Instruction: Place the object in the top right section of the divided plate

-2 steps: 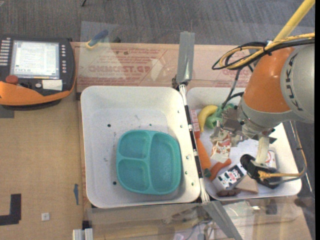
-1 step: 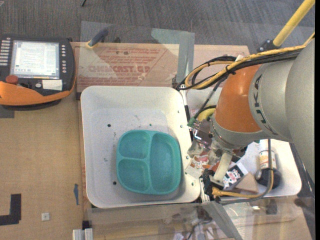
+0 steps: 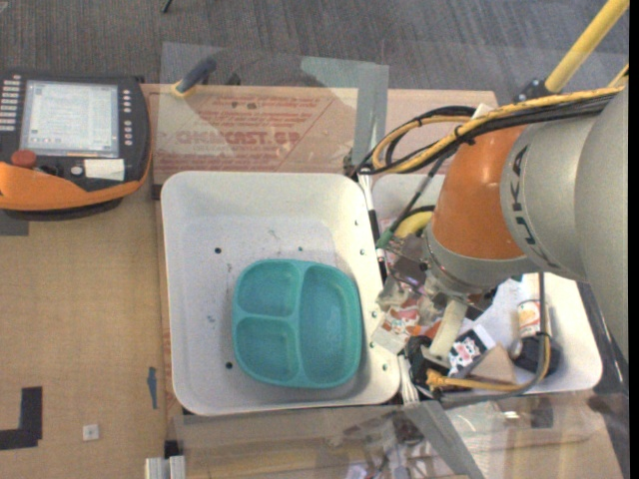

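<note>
A teal divided plate [image 3: 297,322] lies in the left white bin [image 3: 200,203], toward its lower right, and all three of its sections are bare. My gripper [image 3: 411,305] is low in the right bin [image 3: 587,365], at that bin's left wall, among a heap of small things. The grey and orange wrist covers most of it. Just under it lies a red and white packet [image 3: 399,320].
The right bin also holds a black-and-white patterned card [image 3: 467,349], a tan wedge [image 3: 491,369], a small orange-labelled bottle [image 3: 527,319] and a yellow-green thing [image 3: 410,225]. A teach pendant [image 3: 70,140] rests on the bench at far left.
</note>
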Robot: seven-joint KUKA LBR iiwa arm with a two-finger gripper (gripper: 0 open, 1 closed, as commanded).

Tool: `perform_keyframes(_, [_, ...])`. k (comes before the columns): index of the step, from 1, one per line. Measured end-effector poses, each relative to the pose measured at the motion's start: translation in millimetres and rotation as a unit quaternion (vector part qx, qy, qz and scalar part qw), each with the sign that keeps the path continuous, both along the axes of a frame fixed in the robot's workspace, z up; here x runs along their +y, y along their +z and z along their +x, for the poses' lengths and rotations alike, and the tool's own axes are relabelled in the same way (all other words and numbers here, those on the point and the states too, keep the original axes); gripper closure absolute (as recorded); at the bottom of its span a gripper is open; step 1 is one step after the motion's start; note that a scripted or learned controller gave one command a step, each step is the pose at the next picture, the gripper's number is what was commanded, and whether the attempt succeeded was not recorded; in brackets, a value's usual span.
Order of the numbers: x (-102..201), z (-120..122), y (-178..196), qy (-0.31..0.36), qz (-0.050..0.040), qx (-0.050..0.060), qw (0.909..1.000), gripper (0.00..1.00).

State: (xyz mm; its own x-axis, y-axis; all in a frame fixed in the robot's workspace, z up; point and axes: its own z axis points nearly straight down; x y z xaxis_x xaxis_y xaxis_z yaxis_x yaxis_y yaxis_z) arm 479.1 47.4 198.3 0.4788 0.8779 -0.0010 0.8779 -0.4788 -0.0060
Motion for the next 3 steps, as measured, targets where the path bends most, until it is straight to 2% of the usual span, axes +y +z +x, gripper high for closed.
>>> perform_keyframes(3, [1.0,2.2,27.2,0.001,0.0001,0.001,1.0,1.0])
